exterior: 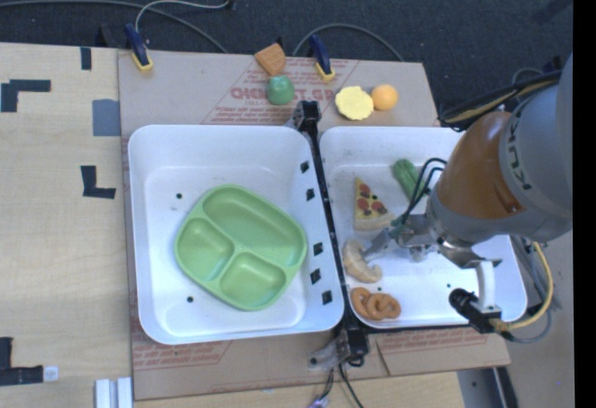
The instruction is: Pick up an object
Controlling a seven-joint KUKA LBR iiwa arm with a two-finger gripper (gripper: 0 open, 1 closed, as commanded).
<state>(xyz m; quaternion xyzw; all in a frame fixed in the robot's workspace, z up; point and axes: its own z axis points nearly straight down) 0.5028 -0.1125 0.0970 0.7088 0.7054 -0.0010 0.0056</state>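
Camera view: arm (503,178) reaches in from right, hangs over right bin (424,138). Gripper (380,244) low inside bin, fingertips just beside pale pastry piece (359,263); jaw state cannot tell, nothing seen between them. Pizza slice (371,203) just above gripper. Green vegetable (405,174) near arm. Pretzel (379,306) by front wall. Left bin (149,155) holds green divided plate (241,248). Behind bins on cardboard: orange block (271,58), green ball (279,90), yellow piece (354,102), orange ball (384,97).
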